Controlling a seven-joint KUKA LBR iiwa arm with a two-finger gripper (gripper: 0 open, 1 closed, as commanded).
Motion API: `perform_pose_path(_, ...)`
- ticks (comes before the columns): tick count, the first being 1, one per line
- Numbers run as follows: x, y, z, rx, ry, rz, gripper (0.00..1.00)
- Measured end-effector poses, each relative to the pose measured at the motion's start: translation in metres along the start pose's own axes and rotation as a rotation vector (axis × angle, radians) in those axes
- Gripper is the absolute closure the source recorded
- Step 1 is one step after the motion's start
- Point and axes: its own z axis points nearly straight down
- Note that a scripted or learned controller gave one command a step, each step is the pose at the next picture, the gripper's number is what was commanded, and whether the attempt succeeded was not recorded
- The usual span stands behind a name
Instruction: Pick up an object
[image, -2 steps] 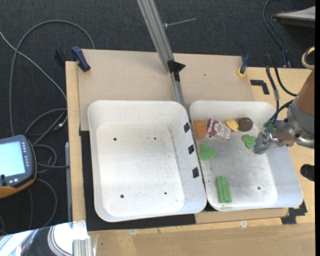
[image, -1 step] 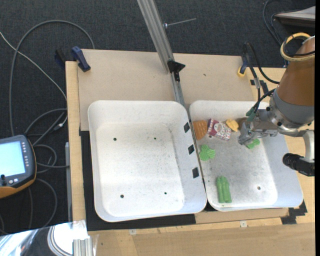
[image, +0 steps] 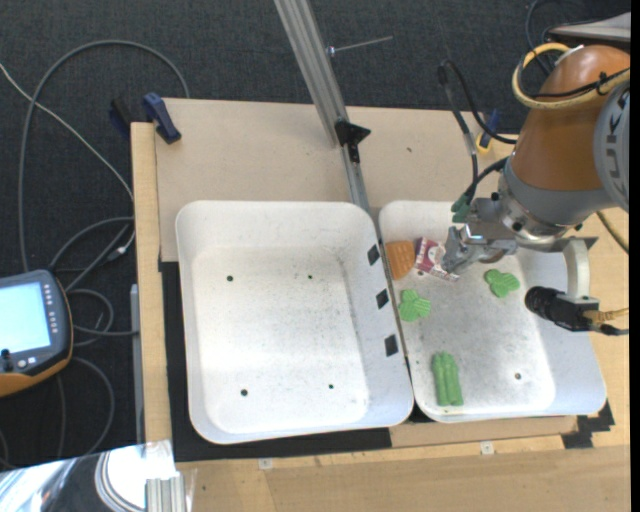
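reaching in from the right, the grey arm with its orange band hangs over the far part of the right-hand shallow white bin, its two-finger gripper low near that bin's far left corner. whether the fingers are apart or together cannot be told; the wrist hides them from this slant.

the right-hand bin is crowded toward its far and left edges. a small orange block lies against the left wall, just beside the divide between the two bins. a small red-and-white packet lies just to its right, touching or almost touching the gripper's tip; nothing shows it between the fingers. a crumpled light-green piece sits near the left wall, nearer the camera than the orange block. another light-green piece lies just right of the gripper, under the wrist's edge. a long green ridged piece lies near the front wall, pointing along the bin. the bare floor between these pieces, in the right and front part of the bin, is the widest open room there.

the left-hand shallow white bin shows bare speckled floor. a slanted metal pole runs down to the gap between the bins. a black cable end juts from the arm over the right bin's right side.
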Motion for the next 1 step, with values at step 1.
perform_pose_path(1,0.0395,0.0201,0.0081,0.001,-0.001,0.002,1.00)
